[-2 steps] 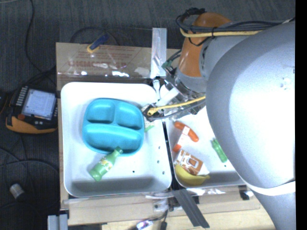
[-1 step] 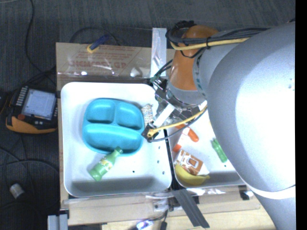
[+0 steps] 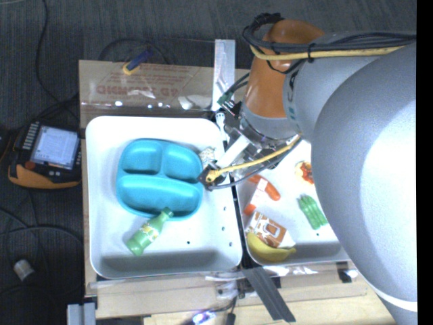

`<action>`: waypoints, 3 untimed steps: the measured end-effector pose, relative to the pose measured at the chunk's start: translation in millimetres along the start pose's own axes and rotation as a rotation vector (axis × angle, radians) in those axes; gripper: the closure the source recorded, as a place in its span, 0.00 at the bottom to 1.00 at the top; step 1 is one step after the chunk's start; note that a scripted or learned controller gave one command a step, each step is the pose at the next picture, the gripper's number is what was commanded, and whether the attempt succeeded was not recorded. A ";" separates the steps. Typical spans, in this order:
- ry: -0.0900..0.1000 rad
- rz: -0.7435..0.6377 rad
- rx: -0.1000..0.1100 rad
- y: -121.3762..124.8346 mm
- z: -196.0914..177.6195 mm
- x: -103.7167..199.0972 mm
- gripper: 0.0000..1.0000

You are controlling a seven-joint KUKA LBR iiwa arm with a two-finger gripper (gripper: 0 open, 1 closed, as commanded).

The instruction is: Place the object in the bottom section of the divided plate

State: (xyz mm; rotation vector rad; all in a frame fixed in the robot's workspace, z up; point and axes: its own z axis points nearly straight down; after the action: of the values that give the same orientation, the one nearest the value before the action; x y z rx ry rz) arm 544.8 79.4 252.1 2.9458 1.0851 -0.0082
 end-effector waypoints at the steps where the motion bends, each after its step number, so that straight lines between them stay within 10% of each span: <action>1: 0.001 0.334 0.002 -87.7 -47.0 -2.2 1.00; 2: -0.001 0.346 0.002 -22.9 70.0 -56.3 1.00; 3: -0.001 0.503 0.002 -21.7 70.1 -62.1 1.00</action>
State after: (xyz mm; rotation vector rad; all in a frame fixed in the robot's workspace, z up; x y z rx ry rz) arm 483.2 55.3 182.4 3.1233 0.3182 -0.0090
